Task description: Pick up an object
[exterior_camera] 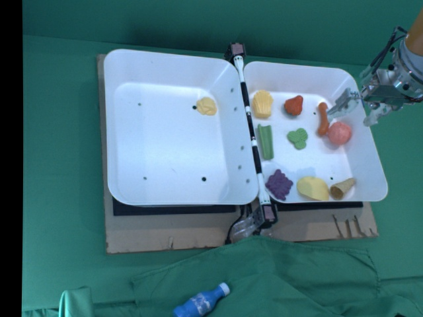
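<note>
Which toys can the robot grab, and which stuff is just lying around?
For the job: gripper, orange carrot, pink ball, red strawberry, purple grapes, green celery.

Just lying about: blue bottle, green cloth, cardboard sheet.

Arm (411,58) cut off by the frame edge at 3 o'clock; just the wrist end and a sliver of the orange band are in frame.

Jaws: finger spacing cannot be read at this size, and whether they touch the carrot (322,118) below them cannot be told.

Small fixture (250,227) at the 6 o'clock end of the hinge between the bins: partly covered by the green cloth (264,276), details blurred.

Blue bottle (201,300) at 6 o'clock: lower end runs off the frame bottom, label too small to read.

Pale object (74,302) at 7 o'clock: cut by the frame bottom, identity unclear.

Dark base (172,209) under the bins: mostly hidden.
</note>
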Tool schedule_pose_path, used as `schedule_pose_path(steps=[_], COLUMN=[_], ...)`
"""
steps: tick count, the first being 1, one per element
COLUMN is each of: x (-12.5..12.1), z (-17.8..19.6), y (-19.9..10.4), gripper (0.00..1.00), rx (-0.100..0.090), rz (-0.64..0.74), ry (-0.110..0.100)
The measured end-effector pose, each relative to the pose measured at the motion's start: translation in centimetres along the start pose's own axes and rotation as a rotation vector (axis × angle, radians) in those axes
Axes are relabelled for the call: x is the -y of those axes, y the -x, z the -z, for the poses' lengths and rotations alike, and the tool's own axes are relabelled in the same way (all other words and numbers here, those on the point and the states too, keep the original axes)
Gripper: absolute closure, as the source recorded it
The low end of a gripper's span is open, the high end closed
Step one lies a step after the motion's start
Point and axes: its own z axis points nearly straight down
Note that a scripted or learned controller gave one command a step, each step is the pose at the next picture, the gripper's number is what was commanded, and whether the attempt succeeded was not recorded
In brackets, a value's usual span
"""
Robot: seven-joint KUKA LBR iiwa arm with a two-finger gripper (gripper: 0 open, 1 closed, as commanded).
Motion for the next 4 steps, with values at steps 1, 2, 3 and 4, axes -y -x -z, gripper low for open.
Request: schedule_pose_path(steps=[1, 2, 3, 4], x=[-2.1, 0.7, -7.1, -12.1], z=[-9.6, -18.6, -17.8, -18.5], y=[-3.4, -2.5, -2.6, -2.0], gripper=[0.00, 0.00, 0.00, 0.00], rx=[-0.002, 0.000, 0.002, 0.002], rz=[0.004, -0.001, 0.005, 0.005], ry=[-0.008, 0.007, 0.006, 0.009])
